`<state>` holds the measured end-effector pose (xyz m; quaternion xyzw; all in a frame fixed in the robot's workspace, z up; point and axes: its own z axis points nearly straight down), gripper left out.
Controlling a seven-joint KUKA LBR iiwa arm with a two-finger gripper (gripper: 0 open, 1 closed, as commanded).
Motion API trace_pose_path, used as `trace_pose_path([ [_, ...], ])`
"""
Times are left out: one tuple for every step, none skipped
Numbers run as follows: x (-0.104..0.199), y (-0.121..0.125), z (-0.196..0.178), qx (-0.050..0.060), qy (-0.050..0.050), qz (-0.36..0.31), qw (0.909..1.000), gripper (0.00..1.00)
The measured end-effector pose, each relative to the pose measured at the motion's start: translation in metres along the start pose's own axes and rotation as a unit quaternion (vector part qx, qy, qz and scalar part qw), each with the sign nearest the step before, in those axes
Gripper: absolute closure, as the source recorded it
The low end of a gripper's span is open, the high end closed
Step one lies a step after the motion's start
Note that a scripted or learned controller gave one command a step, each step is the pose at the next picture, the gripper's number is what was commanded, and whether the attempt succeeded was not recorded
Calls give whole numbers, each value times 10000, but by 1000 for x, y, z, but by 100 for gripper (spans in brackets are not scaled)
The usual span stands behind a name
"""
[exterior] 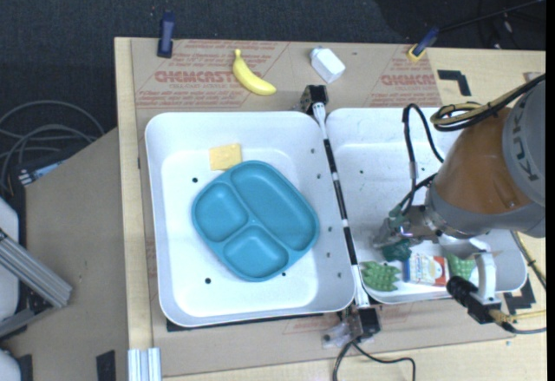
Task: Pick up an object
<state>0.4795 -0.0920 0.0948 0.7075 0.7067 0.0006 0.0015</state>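
Observation:
My gripper (392,238) is low in the right bin (373,154), near its front left part, with the grey and orange arm (486,180) above it. Right under the gripper lies a small green object (401,249); the wrist hides how the two meet. Just in front are a green leafy toy (379,276) and a white, red and blue carton (426,269) lying flat, with another green item (460,267) to its right. In the left bin (173,197) a blue divided plate (253,220) lies beside a yellow block (225,156).
On the bench behind the bins lie a yellow banana (252,76) and a small white box (328,64). A black divider (334,188) runs between the bins. Black cables (425,132) loop from the arm over the right bin's back half.

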Motion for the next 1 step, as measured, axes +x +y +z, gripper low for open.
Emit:
trace_pose_path([
  [54, 68, -129, -3, 10, -14, 10000, 100],
])
